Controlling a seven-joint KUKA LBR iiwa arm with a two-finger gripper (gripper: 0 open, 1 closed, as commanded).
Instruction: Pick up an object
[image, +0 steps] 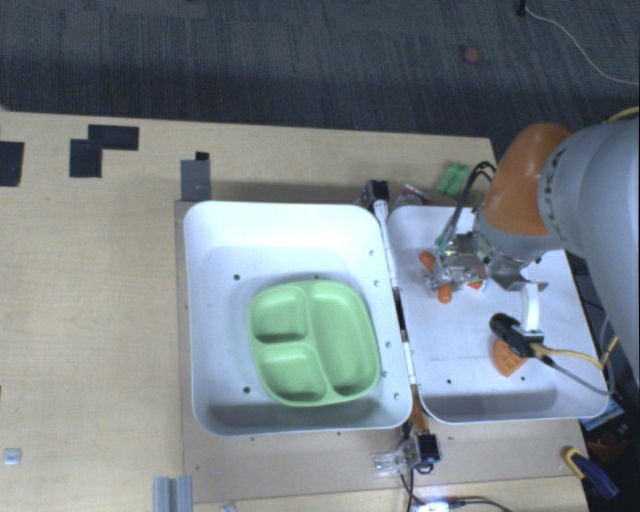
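From above, I see my gripper (458, 268) low in the right bin (480, 385). I cannot tell how it is set. Small orange pieces (444, 292) lie just beside it. A green divided plate (314, 340) sits in the left bin (215, 300).
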